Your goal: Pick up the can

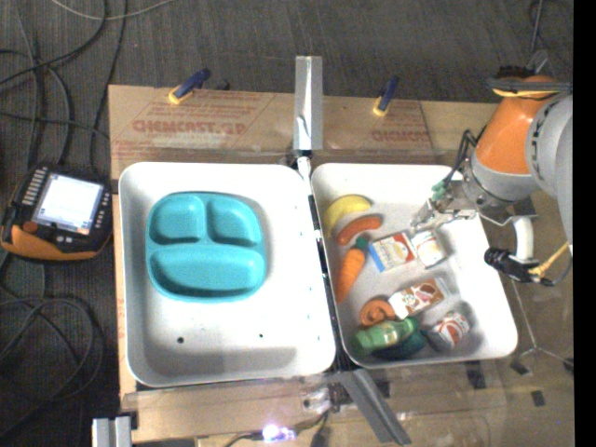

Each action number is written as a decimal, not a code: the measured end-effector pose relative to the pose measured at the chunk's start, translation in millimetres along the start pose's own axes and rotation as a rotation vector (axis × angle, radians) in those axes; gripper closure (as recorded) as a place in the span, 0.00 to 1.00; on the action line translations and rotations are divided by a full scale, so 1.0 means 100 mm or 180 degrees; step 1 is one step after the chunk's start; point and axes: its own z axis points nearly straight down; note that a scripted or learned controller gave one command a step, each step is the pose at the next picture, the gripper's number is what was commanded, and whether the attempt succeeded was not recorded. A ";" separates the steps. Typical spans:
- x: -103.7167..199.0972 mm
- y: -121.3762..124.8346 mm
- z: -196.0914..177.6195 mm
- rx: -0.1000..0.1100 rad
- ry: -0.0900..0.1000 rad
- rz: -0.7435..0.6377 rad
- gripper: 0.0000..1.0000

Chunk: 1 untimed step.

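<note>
the arm's hand [438, 205] hangs over the upper part of the right bin [507, 343], low above a small white packet [427, 247]; can't tell if it's spread or pressed together, too small & blurred. the can [450, 330], red & white, lies on its side in the bin's lower right corner, well apart from the hand. risk from here, as a judgement: a straight drop would meet the packet or the carton [391, 250], not the can; and the can, being round & lying down, could roll or squirt out of a pinch, esp. w/ the bin wall so close. clutter hems it in: a red-label jar [418, 298] just above, a green bottle [389, 334] to its left, w/ carrot [350, 268], sausage [358, 228] & banana [344, 209] farther up. the left bin [130, 343] holds a blue divided tray [207, 246]. a pendant [61, 210] sits beside the counter.
</note>
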 end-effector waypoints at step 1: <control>0.02 0.00 0.00 0.0006 0.0011 -0.0006 0.00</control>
